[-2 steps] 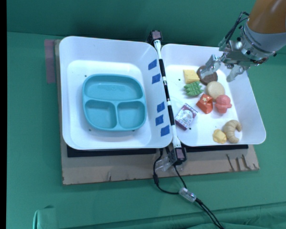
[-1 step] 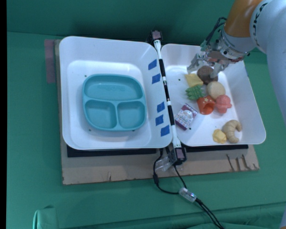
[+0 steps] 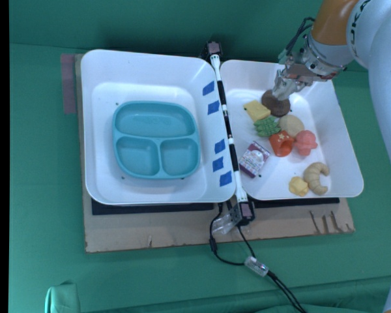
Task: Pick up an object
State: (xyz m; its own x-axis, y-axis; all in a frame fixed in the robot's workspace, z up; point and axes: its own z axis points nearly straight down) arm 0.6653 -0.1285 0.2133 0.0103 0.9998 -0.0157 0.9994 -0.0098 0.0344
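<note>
Camera view gives you two shallow white bins side by side. Your left bin (image 3: 98, 77) carries a smooth teal plate (image 3: 156, 139) with three compartments, lying at its middle. Your right bin (image 3: 342, 142) holds small toy foods: a dark brown round piece (image 3: 278, 105) near the far edge, with the gripper (image 3: 281, 91) right over it, touching or nearly so. You cannot tell how the claw stands. Beside it lie a yellow wedge (image 3: 256, 110), a knobbly green piece (image 3: 268, 127), a red-orange piece (image 3: 282, 143), a pink mushroom shape (image 3: 305, 141), a curved tan croissant (image 3: 317, 177) and a purple-white packet (image 3: 254, 159).
</note>
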